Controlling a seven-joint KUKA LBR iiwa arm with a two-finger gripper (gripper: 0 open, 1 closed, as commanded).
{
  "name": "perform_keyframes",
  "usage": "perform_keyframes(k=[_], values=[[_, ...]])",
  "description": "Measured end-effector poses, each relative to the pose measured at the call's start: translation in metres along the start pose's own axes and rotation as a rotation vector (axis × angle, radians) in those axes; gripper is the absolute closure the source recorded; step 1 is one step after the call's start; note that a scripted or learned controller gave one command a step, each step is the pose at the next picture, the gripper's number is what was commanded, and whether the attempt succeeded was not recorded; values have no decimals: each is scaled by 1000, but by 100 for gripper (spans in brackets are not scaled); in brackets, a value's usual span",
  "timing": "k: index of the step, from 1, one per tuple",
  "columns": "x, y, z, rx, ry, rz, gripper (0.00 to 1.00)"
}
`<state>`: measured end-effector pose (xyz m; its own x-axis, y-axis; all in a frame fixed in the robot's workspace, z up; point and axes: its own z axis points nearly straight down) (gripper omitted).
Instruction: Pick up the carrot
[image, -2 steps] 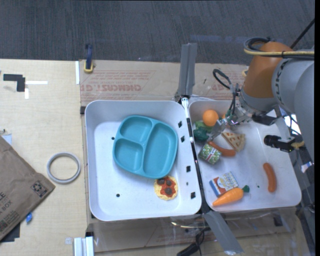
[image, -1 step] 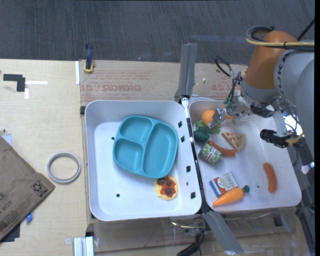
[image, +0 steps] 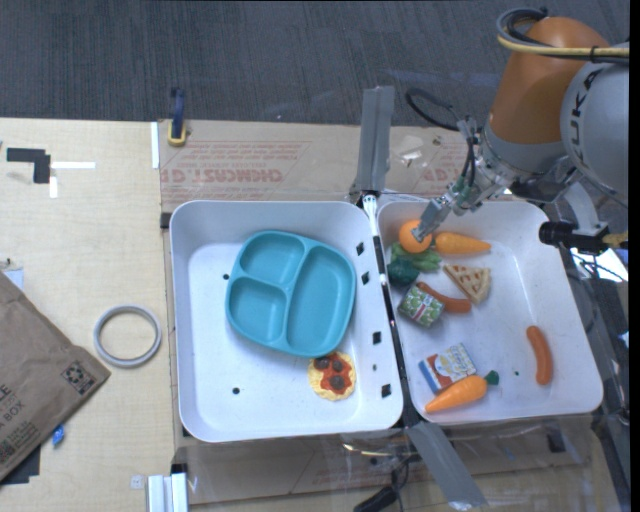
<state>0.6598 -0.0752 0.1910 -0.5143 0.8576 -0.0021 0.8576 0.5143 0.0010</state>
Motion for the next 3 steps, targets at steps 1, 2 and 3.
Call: perform_keyframes(k=[1,2,3], values=[[-28,-16,97,-2,0,-162,0],[2,-4,0,0,1,-194,0],[-20,-37,99,-1,0,-377,0]])
